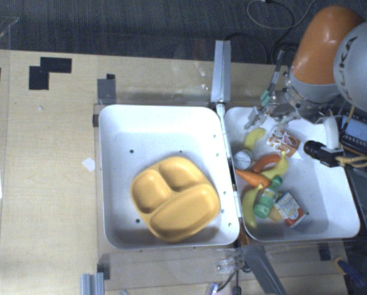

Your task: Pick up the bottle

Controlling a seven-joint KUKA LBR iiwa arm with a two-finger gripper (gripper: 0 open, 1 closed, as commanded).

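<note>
The bottle (267, 200) is small and green and lies among other items in the front middle of the right bin (331, 220). My gripper (268, 114) hangs over the back left part of that bin, well behind the bottle and apart from it. Its fingers (256, 118) stand open with nothing between them. Just below the gripper lie a yellow fruit (254, 137) and a small orange-and-white packet (282, 142).
Around the bottle lie a carrot (252, 177), a red sausage-like piece (267, 161), a banana (249, 204), a white ball (241, 159) and a small carton (290, 207). The left bin (118, 134) holds a yellow divided plate (174, 197).
</note>
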